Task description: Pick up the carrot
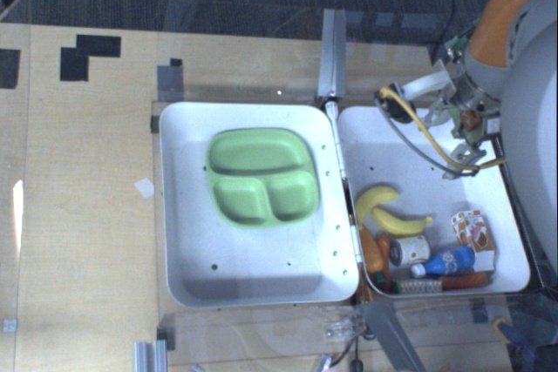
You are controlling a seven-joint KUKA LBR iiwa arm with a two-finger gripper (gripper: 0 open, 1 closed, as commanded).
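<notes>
while the grey arm [523,57] with its orange band reaches in from the right, its gripper [466,135] hangs over the upper right part of the right bin [410,161], amid yellow and white cables; whether it is open or closed cannot be told from this view, and nothing is seen between its tips.

two shallow white bins sit side by side on the wooden bench [78,213]. the left bin [187,266] holds one thing: a light green divided tray [261,176] with three compartments, one long one above and two smaller ones below.

the right bin holds its things crowded along the lower edge. one yellow banana [388,212] curves near the bin's middle-left. one carrot [374,252], orange, lies at the lower left corner, against the wall shared with the left bin, just below the banana and beside one small can [408,252] lying on its side. one blue bottle [446,262] with a white cap lies to the right of the can. one small red and white carton [472,230] sits above the bottle's right end. one long red-orange thing [449,281] lies along the bottom wall; its kind cannot be told.
</notes>
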